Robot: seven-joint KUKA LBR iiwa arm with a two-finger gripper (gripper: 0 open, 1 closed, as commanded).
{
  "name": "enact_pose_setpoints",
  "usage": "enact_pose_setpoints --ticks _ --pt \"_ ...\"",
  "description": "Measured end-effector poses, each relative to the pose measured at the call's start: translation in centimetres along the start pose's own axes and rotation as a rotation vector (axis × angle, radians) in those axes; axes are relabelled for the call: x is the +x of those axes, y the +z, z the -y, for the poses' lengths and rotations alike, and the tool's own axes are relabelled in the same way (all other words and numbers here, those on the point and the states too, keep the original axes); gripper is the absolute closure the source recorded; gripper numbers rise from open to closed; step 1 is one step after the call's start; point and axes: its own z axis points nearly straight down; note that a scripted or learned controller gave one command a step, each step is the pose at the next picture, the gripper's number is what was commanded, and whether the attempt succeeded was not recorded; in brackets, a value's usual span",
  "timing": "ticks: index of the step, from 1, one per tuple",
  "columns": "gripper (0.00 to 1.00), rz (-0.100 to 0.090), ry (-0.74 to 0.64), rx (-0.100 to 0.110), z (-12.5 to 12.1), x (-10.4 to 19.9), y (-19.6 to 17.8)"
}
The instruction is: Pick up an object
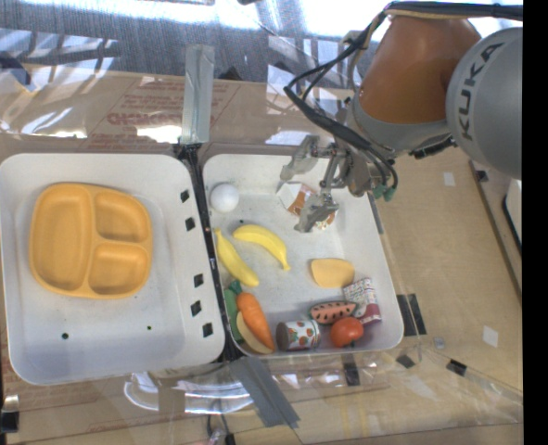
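My gripper (310, 190) hangs over the back of the right bin (371, 248), fingers spread open. A small orange-and-white packet (299, 199) lies on the bin floor just below and between the fingers, not lifted. Elsewhere in this bin are a white ball (224, 196), two bananas (262, 243) (235, 260) and a pale orange wedge (332, 272). A carrot (253, 319), a small can (299, 335), a red tomato (346, 331) and a watermelon slice (332, 311) crowd the front edge.
The left bin (32, 341) holds a yellow divided plate (90, 239). A white-and-red packet (362, 295) sits by the right bin's right wall. The arm's orange band (413, 63) looms above the back right corner.
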Motion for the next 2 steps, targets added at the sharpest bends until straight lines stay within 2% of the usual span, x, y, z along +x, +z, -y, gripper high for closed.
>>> enact_pose_setpoints --ticks 1,2 --pt "0.00 0.000 -0.257 -0.002 -2.8 4.4 16.1" --pt "0.00 0.005 -0.193 0.002 4.7 -1.2 12.1"
